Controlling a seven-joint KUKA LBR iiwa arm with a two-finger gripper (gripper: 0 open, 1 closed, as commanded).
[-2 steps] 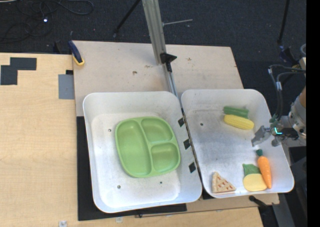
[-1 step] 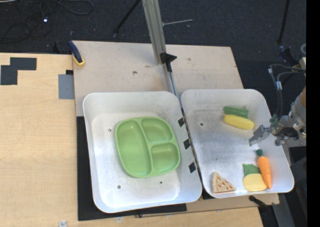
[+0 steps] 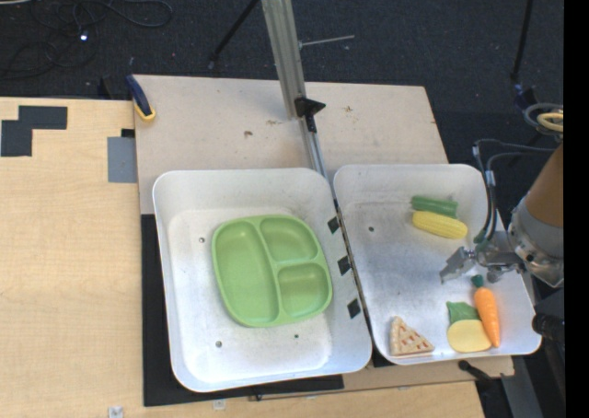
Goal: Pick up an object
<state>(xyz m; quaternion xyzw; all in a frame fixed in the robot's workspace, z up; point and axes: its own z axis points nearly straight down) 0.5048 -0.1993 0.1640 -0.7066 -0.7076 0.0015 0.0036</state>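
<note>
In the right bin (image 3: 386, 223) lie several toy foods. A yellow corn cob with green husk (image 3: 438, 222) rests toward the far side. An orange carrot (image 3: 487, 315) lies near the right wall, beside a green-and-yellow piece (image 3: 467, 334). A tan waffle-patterned wedge (image 3: 409, 338) sits at the near edge. My gripper (image 3: 472, 270) hangs low over the bin's right side, just above the carrot's top end and short of the corn. Its fingers (image 3: 457, 265) are spread open with nothing between them.
The left bin (image 3: 184, 333) holds a green divided plate (image 3: 272, 269). A metal post (image 3: 285, 48) stands behind the bins, its rod running down to the seam between them. A wooden board lies to the left.
</note>
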